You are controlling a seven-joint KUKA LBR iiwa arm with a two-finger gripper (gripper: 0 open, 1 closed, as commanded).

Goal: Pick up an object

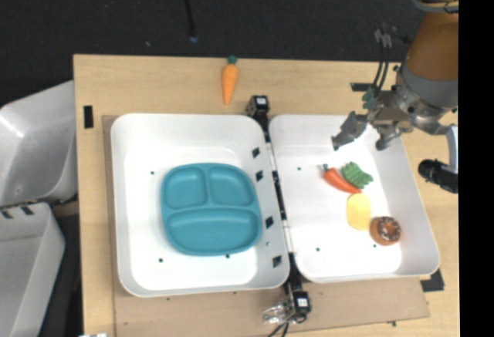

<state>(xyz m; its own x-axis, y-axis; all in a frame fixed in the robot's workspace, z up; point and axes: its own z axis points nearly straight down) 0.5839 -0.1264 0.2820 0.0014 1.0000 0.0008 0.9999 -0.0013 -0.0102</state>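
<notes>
While the hand [361, 131] hangs spread and empty over the right bin [309, 251], a slim orange pepper [338, 179] with leafy greens [357, 174] lies below; beyond, a smooth teal divided plate [210, 208].

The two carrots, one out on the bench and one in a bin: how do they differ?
The bench carrot is orange, stands apart and points toward the bins; the bin carrot is redder, lies slanted in the right bin and touches a green piece. Both are small and tapered.
</notes>
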